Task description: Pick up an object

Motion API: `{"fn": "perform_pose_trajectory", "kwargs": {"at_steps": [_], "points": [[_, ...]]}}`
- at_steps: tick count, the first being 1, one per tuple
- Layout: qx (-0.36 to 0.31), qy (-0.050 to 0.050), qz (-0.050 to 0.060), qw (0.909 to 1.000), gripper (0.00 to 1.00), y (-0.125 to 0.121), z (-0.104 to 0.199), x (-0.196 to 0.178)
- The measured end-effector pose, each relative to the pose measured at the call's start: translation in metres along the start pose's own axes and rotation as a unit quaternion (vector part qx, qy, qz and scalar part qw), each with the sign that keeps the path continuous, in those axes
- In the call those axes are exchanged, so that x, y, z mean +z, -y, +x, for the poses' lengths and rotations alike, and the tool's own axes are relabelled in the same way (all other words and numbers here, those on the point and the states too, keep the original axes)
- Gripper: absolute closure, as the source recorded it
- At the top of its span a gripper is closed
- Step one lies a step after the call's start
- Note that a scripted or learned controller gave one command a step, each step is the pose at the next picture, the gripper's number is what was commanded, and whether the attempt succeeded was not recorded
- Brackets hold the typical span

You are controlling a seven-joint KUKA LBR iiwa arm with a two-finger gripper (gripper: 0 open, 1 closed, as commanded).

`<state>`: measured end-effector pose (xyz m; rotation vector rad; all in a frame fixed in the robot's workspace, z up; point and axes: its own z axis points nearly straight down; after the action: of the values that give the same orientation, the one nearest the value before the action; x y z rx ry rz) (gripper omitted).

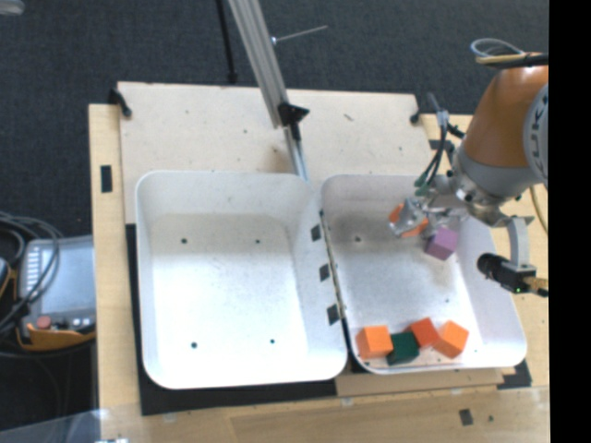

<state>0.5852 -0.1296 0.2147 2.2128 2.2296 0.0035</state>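
Left to right. Left shallow white plastic bin (157, 275): nothing but a few dark specks is seen on its floor.

Right shallow white plastic bin (369, 266) holds all the objects. Along its near wall a row is laid out: an orange foam cube (374, 341), a dark green block (403, 347) touching it, a red-orange block (424, 331) just behind, and another orange cube (452, 338) at the right end. These are packed tight, with faces touching.

Further back, in the far-right part of that bin, the two-finger gripper (413, 218) is positioned low, hung from the grey arm with orange band (503, 137) reaching in from the right. A small orange piece (399, 214) is seen at the gripper tip, possibly a block between the fingers, possibly part of the tool; it cannot be resolved. Whether the fingers are open or closed cannot be told. A pale purple foam cube (442, 243) sits just beside the gripper, on its near-right side; contact cannot be confirmed.

Step in hand, as judged: grasp attempt at bin-floor level in the far-right area, with the orange piece or the purple cube as the likely target.

Next move calls for: closure to be confirmed, then a straight vertical lift clear of the bin wall. If nothing comes up, the purple cube is the better retry, since it is isolated from the near row and free on all sides.
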Motion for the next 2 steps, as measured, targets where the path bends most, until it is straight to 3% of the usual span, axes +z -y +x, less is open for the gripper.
{"fn": "perform_pose_trajectory", "kwargs": {"at_steps": [2], "points": [[0.0,0.0,0.0,1.0,1.0,-0.026,0.109,-0.001]]}}
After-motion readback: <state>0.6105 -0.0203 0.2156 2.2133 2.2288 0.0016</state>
